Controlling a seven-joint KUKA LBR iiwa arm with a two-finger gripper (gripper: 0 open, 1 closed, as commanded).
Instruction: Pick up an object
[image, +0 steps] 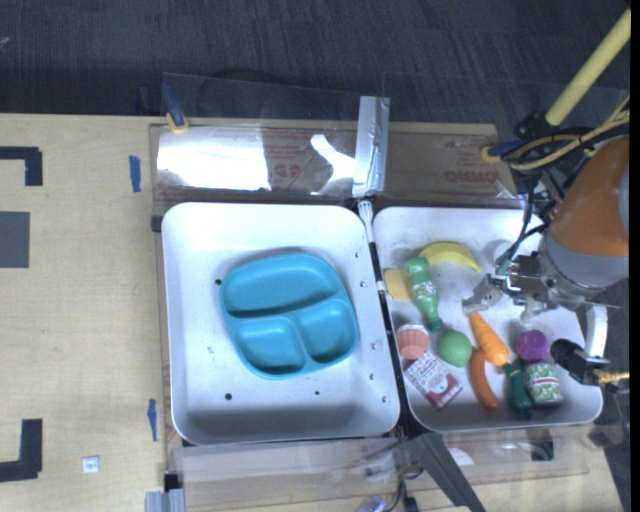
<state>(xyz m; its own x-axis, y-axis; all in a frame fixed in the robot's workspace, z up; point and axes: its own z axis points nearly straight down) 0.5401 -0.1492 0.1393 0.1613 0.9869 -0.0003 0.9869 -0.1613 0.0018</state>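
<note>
bench (70, 330): pale wood | on it: left white bin (190, 400), right white bin (580, 405), side by side

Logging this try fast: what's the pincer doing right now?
Pincer: over the right bin, above the carrot; open or shut cannot be told.

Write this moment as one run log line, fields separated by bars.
phase: reaching | gripper: above right bin, near carrot | held: nothing visible | blue tray: left bin
</note>
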